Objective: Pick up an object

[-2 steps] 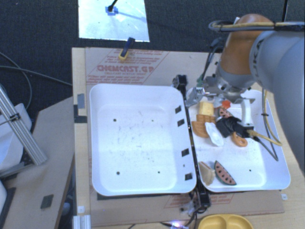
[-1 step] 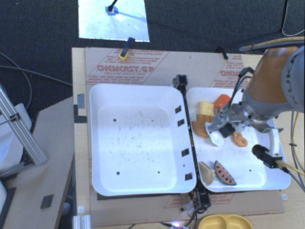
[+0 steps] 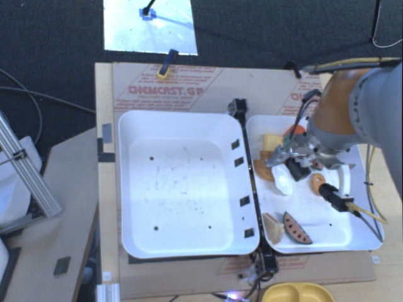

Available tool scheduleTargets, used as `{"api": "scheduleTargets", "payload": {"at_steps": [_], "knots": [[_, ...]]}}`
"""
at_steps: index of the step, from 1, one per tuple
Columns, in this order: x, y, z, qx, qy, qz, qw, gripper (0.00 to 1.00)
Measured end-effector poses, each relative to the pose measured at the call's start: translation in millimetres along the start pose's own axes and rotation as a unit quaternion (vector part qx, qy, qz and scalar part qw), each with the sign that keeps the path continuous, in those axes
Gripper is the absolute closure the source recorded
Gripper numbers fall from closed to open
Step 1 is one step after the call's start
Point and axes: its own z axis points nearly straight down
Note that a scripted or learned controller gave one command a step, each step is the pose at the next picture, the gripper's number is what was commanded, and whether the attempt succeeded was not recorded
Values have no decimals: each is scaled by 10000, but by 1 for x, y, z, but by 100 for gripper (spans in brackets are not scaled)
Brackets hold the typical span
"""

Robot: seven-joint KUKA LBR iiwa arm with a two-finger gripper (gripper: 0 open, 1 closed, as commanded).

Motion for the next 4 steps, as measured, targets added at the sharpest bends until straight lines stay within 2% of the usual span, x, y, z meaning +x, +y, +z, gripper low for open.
{"api": "scheduleTargets", "payload": {"at_steps": [1, 2, 3, 4], "knots": [[-3, 75, 14, 173, -14, 13, 9998, 0], [-3, 74, 1, 182, -3, 4, 9998, 100], [84, 15, -81, 65, 28, -45, 10000, 100], [-7, 31, -118, 58, -16, 35, 10000, 100]]}}
